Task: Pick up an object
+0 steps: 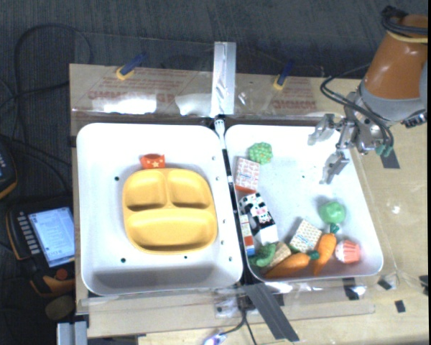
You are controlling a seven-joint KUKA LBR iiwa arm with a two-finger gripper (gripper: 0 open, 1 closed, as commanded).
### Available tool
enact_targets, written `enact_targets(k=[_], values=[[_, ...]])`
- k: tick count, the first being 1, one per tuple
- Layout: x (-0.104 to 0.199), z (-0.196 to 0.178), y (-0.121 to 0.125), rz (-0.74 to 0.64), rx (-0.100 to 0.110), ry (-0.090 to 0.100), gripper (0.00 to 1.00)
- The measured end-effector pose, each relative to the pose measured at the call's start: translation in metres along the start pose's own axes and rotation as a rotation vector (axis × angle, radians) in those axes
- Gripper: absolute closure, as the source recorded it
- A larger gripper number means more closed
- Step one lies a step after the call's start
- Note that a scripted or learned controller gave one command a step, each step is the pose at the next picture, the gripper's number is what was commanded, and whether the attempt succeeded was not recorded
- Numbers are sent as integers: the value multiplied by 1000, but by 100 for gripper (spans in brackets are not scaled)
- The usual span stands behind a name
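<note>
Dark carpet surrounds the table (402, 214). Above the right bin (366, 214), the end effector (330, 153) hangs spread and empty, poised for descent; toys lie heaped along that bin's near wall, a green ball (332, 212) closest.

Yellow tray (169, 218); white bins (100, 264); orange carrots (323, 251); black-and-white cow-patterned box (257, 213).

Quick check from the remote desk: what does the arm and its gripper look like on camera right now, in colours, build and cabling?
The arm has a broad orange band above a grey wrist section. Below that sits a metallic silver gripper with two slim pale fingers and small dark fittings. A thin black cable loops from the wrist along its left side.
</note>
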State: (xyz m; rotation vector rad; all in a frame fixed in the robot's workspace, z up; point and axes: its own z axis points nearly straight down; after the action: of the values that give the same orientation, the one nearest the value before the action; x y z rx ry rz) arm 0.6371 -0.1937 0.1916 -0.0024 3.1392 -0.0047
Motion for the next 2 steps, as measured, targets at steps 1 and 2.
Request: enact_targets(k=[1,2], values=[[51,102,-28,239,-1,-7,0],[118,101,-27,290,2,-9,0]])
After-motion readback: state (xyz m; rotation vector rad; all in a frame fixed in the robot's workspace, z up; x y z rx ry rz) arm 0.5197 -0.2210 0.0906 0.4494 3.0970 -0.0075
